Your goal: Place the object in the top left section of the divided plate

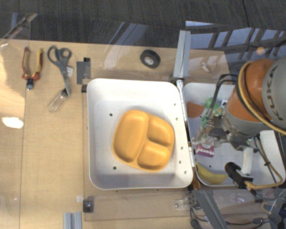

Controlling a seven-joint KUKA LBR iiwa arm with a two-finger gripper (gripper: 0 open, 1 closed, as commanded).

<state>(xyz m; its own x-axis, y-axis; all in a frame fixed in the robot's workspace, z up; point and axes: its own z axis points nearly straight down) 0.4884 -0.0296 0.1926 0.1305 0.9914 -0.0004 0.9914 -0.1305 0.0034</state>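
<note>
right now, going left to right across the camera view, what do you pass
pliers → scissors → left bin → yellow divided plate → tape roll → right bin with the arm over it, a banana at its near edge

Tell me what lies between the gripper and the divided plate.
In the camera view, between the gripper and the yellow divided plate lie a strip of white bin floor and the two bins' adjoining rims; no object sits there.
</note>
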